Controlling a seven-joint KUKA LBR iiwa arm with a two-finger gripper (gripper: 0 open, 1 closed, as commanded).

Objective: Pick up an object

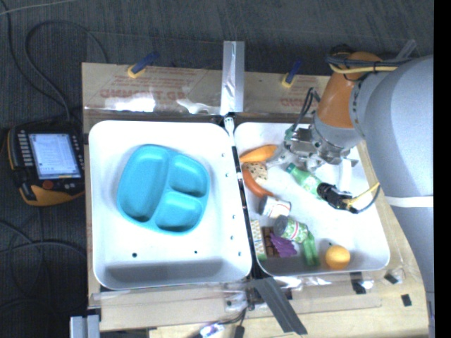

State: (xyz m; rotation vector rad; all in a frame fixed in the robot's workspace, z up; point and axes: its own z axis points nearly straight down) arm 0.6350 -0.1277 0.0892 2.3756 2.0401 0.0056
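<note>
Task items, right bin (pixel 377 241): a loose heap of small objects.
- Green bottle (pixel 308 182), lying tilted in the upper middle of the bin, directly under the gripper.
- Orange-and-red rounded item (pixel 257 166) with a speckled patch, against the bin's left wall, just left of the gripper.
- Small white container (pixel 276 207) with a red mark, below it, near the bin's centre.
- Grey-capped item (pixel 289 227) with a green and white body, just below the white container.
- Purple packet (pixel 282 246) at the lower left, touching the grey-capped item.
- Orange ball (pixel 338 256) at the lower right corner, apart from the heap.

Gripper (pixel 301 162): low in the upper part of the right bin, at or just above the green bottle. Whether it grasps anything cannot be told; the wrist body hides the contact.

Arm (pixel 402 125): grey, with an orange band (pixel 337 104) above the wrist, entering from the right. A black-and-yellow cable fitting (pixel 342 197) hangs beside the wrist, over the bin.

Left bin (pixel 106 210): holds one blue compartment tray (pixel 164 188), lying flat, centre to upper part.

Surroundings: both bins sit side by side on the tabletop (pixel 176 83), which carries yellow clamps along its far edge. A handheld control pendant (pixel 48 162) with a lit screen lies on the dark floor, left of the tabletop.
</note>
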